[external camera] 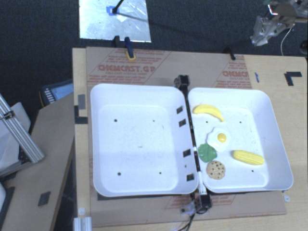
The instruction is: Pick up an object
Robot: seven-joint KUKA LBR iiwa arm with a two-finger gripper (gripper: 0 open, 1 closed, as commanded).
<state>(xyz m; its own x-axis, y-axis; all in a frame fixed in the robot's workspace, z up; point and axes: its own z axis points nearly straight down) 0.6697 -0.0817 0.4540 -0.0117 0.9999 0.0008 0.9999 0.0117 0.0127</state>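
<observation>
Red print "CHEMCAST GP" on brown protective sheet (159,64) at desk's far edge, left; repeated, partly readable, at far right.

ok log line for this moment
gripper: top right, off the bins | right bin: banana, egg, corn, cookie | nothing held

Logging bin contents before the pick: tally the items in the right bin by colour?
Yellow: 2, banana and corn cob
White with yellow centre: 1, fried egg
Green: 1, leaf
Tan: 1, cookie
Total: 5
</observation>
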